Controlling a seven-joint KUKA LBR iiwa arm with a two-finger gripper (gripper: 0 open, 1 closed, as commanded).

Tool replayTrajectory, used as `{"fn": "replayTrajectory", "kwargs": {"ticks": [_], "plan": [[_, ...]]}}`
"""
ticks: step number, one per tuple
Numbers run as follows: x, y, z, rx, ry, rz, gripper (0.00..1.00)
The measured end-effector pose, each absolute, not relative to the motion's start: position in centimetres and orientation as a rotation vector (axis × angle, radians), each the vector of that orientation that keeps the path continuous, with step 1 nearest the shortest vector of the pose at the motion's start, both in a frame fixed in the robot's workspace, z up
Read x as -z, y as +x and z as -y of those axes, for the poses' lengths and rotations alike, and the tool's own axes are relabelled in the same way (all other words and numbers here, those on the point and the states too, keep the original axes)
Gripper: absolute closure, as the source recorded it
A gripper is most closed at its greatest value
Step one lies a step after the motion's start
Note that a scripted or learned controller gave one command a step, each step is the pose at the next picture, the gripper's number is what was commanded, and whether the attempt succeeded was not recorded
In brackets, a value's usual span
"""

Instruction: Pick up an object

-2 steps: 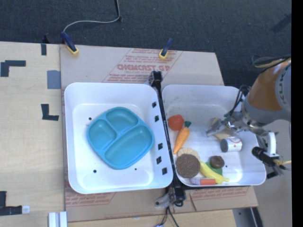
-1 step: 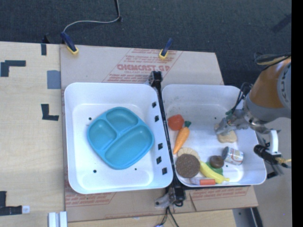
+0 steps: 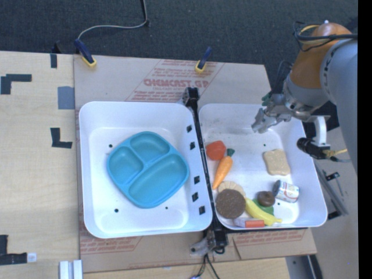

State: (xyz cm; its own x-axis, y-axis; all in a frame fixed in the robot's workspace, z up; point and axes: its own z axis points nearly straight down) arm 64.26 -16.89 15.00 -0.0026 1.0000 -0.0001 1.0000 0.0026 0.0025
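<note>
Camera view: arm (image 3: 325, 68) enters from the right edge, orange band at upper right of frame. Gripper (image 3: 263, 122) sits over the upper part of the right bin (image 3: 317, 205), near its back wall, tips pointing down-left. Too small and blurred to resolve the tips, so grip state: cannot tell. Nothing visible under or in the gripper.

Right bin contents, all in its lower half, well apart from the gripper: red tomato-like piece (image 3: 215, 150) at left, orange carrot (image 3: 222, 170) just below it and touching, tan bread slice (image 3: 276, 162) toward the right, small can (image 3: 287, 191) lying on its side below the bread, dark donut-like piece (image 3: 266, 199) beside the can, brown round cookie (image 3: 231, 203) at lower left, yellow banana (image 3: 259, 211) along the front edge.

Left bin (image 3: 93, 214): blue divided plate (image 3: 147, 168) in the centre, lying flat, rotated diagonal.

Both bins sit on cardboard (image 3: 168, 83), with two clamps (image 3: 85, 54) at its upper edge.
</note>
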Motion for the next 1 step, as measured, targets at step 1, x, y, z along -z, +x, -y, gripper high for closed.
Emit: {"fn": "replayTrajectory", "kwargs": {"ticks": [1], "plan": [[-14.64, 50.71, 11.93, 0.003, 2.224, -2.224, 1.00]]}}
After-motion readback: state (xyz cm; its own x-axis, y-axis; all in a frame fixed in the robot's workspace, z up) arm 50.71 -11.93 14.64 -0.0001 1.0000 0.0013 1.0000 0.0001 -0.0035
